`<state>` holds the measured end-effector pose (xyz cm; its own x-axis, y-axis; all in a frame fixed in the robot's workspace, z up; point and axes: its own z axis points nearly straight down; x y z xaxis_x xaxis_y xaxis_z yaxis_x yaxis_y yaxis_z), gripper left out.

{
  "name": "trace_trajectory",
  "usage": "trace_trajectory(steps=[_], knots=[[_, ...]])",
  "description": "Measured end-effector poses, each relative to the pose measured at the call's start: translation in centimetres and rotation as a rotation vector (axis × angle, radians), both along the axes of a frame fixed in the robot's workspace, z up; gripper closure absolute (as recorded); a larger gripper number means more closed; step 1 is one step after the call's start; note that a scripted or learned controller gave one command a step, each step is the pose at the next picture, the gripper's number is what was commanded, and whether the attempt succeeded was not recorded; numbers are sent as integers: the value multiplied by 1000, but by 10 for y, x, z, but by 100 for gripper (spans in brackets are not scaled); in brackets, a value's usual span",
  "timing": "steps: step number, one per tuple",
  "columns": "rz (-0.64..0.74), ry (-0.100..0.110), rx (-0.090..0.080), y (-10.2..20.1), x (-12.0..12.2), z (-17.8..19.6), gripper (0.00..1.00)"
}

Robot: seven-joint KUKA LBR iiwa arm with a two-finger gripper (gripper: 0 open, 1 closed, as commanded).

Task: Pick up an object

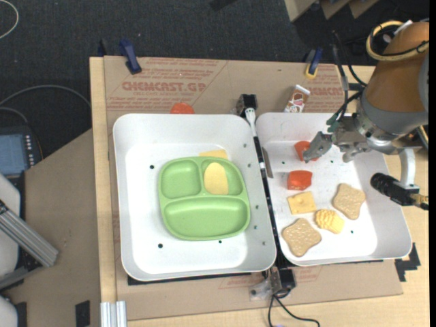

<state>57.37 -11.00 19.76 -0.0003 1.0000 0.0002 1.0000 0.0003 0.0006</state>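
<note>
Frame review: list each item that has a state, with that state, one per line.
Pincer: open, empty, above right bin.
Green tray: flat in left bin, yellow piece in upper right compartment.
Red block: loose.
Toast pieces: lying flat.

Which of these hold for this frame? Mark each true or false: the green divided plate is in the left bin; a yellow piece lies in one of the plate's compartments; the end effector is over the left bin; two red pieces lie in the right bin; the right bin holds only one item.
1. The green divided plate sits in the left bin. True.
2. A yellow piece lies in one of the plate's upper compartments. True.
3. The end effector is over the left bin. False: it is over the right bin.
4. Two red pieces lie in the right bin. True.
5. The right bin holds one item. False: it holds several, including tan toast-shaped pieces.
</note>
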Motion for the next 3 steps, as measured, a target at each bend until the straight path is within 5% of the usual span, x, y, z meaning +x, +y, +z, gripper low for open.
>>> trace_trajectory(steps=[1,2,3], knots=[[1,1,-2,-28,72,-119,0],[-1,-4,-2,-28,73,-102,100],[7,0,5,60,0,-7,100]])
